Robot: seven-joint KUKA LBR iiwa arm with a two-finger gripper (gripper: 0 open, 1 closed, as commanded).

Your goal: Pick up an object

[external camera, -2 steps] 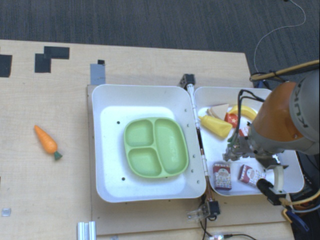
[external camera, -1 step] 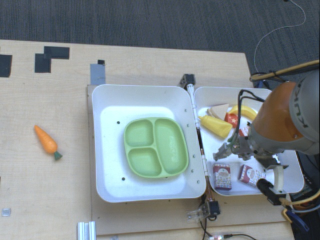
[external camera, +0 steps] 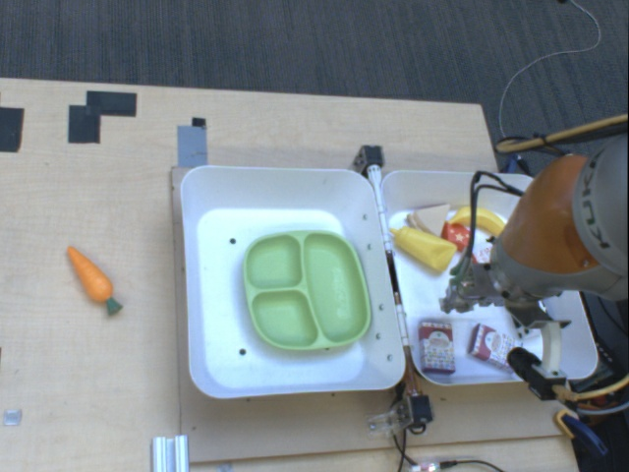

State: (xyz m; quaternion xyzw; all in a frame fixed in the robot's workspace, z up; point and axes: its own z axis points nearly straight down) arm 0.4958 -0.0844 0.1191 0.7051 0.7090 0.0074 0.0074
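You have the arm (external camera: 565,229) entering from the right edge of the frame, its orange band sitting over the right-hand bin (external camera: 413,367). The pincer (external camera: 470,293) hangs low in the middle of that bin; you cannot tell from this angle how far it is open, and nothing can be seen gripped in it.

Look in the same bin for the things to pick. A yellow banana-shaped piece (external camera: 425,248) lies toward the upper left of the bin, with a pale wedge (external camera: 425,217) just above it and a red and yellow item (external camera: 462,228) beside it, partly hidden by the arm. Lower down, two small red boxes rest on the bin floor: one (external camera: 436,346) at the lower left, the other (external camera: 488,344) just to its right.

In the left-hand bin (external camera: 201,264), at frame centre, you see a green divided plate (external camera: 307,290). Far left on the bench (external camera: 88,362), well apart from both bins, lies a toy carrot (external camera: 91,277).
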